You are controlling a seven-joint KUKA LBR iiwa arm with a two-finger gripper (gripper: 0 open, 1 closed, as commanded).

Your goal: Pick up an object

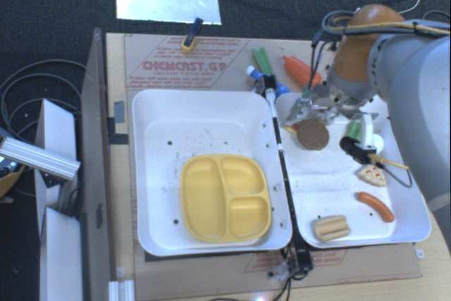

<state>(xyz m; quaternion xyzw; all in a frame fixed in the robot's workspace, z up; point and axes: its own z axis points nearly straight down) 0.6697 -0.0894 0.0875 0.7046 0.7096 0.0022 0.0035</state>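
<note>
My gripper point(311, 109) hangs low over the far left corner of the right bin point(405, 229), under the grey arm with its orange band point(366, 46). Just below it a brown round patty point(312, 135) lies on the bin floor, close to the gripper or touching it. Further right in the same bin are a green piece point(354, 129), a small white piece point(375, 144), a pale pizza-like slice point(372, 175), a red sausage point(375, 206) and a tan bread roll point(331, 227).
The left bin point(158, 123) holds a yellow divided plate point(225, 197). Behind the bins on the cardboard lie a green marker point(261, 58), an orange carrot point(299, 69), a blue piece point(255, 73) and a yellow-blue tool point(190, 37).
</note>
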